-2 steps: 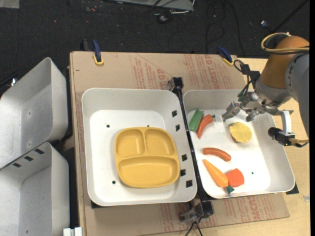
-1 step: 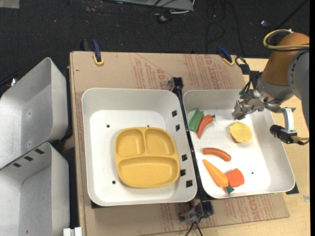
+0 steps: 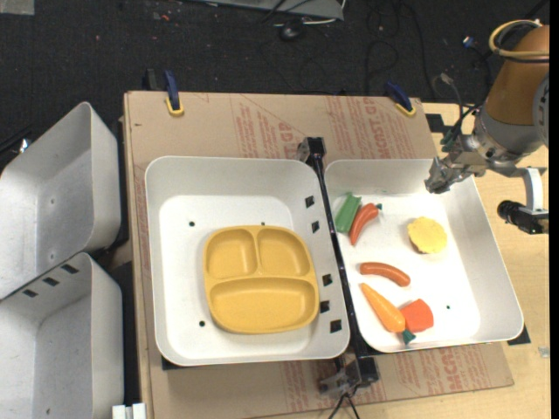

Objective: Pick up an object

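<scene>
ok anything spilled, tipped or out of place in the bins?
Nothing stands out. The yellow tray lies flat in the left bin; the toy food, including the carrot and sausage, lies inside the right bin.

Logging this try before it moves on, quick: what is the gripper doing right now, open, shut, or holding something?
Gripper: cannot be told whether open or closed; it sits over the far right corner of the right bin, with no object seen between its fingers.

I'm seeing a yellow divided plate [image 3: 260, 278] lying in the left bin [image 3: 166, 234]. Both bins are sitting on a cardboard sheet [image 3: 253, 125], two blue clamps [image 3: 173, 92] are gripping its far edge, and spare white tubs [image 3: 52, 234] are standing at left.
</scene>
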Action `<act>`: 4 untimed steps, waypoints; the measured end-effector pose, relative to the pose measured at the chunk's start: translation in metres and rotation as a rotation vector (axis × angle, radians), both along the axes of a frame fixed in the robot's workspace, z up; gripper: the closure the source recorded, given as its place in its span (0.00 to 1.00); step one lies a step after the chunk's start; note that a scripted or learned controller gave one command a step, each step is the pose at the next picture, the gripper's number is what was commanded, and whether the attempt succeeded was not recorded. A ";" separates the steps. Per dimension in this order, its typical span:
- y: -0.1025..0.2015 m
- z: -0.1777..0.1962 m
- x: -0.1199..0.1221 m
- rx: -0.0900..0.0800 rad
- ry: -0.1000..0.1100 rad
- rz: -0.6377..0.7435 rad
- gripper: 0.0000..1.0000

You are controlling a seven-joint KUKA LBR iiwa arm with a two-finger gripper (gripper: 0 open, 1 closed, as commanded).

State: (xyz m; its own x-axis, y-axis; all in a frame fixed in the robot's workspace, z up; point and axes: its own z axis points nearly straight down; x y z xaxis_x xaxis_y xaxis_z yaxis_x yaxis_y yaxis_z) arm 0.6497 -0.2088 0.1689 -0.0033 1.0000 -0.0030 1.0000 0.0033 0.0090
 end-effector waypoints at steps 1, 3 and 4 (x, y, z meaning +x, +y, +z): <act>0.000 0.055 0.002 0.000 0.001 0.000 1.00; 0.117 0.072 -0.018 0.005 0.009 0.005 1.00; 0.179 0.066 -0.033 0.005 0.011 0.005 1.00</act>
